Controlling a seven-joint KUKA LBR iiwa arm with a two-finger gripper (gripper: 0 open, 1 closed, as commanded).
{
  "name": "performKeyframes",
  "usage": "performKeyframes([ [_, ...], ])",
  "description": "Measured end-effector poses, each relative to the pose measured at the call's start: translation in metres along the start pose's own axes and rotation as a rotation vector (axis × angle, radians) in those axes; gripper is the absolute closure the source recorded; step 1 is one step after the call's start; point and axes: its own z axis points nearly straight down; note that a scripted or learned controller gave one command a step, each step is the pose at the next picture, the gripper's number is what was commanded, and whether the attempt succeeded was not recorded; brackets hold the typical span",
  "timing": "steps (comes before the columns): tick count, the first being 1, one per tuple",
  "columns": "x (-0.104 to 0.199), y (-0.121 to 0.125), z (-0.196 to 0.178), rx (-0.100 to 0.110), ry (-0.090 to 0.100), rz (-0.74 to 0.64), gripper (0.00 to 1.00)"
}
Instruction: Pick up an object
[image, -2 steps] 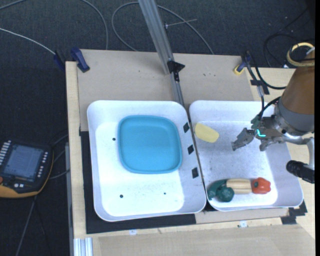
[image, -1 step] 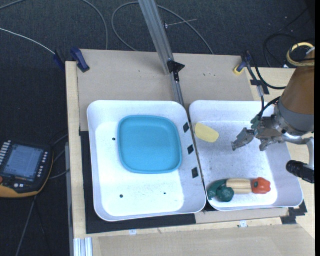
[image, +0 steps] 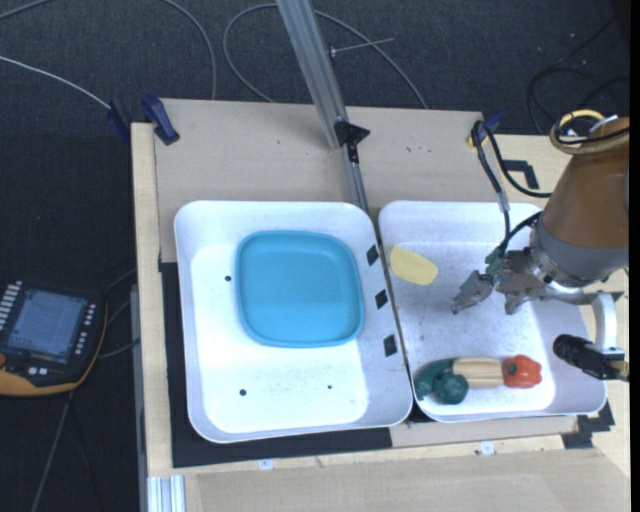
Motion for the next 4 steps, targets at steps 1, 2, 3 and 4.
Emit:
performKeyframes([
  [1, 0.005, 0.008, 0.049, 0.000, 0.000, 0.000, 0.00],
  [2, 0.005, 0.007, 0.089, 0.000, 0.000, 0.000, 0.00],
  [3, 0.005, 0.008, 0.077, -0.004, 0.000, 0.000, 1.00],
  [4, 0.001, 0.015, 0.032, -0.007, -0.001, 0.000, 1.00],
])
